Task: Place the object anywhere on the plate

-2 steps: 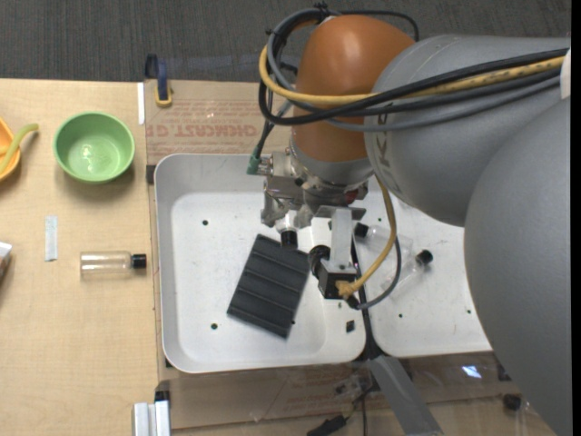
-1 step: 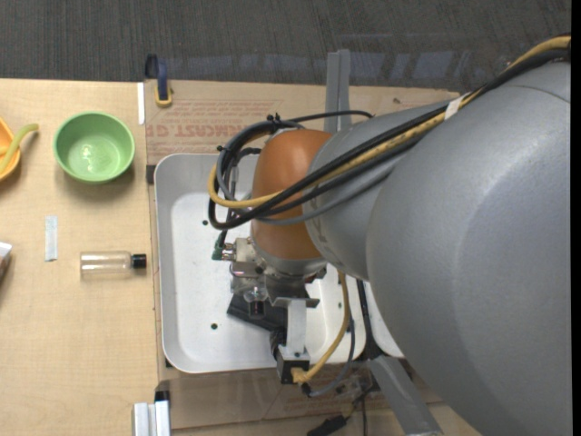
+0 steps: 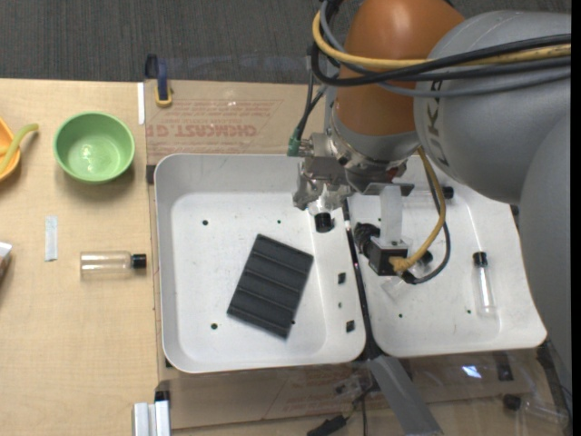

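Wooden bench (image 3: 73, 334) holds two white bins, black ridged plate (image 3: 270, 285) in the left bin (image 3: 182, 243), gripper (image 3: 320, 209) near its top-right corner, no telling its state.

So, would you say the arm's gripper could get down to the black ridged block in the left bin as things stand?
Probably yes. The black ridged block lies flat and alone on the left bin floor, its top uncovered, and the gripper hangs just above and to its right with nothing between them.
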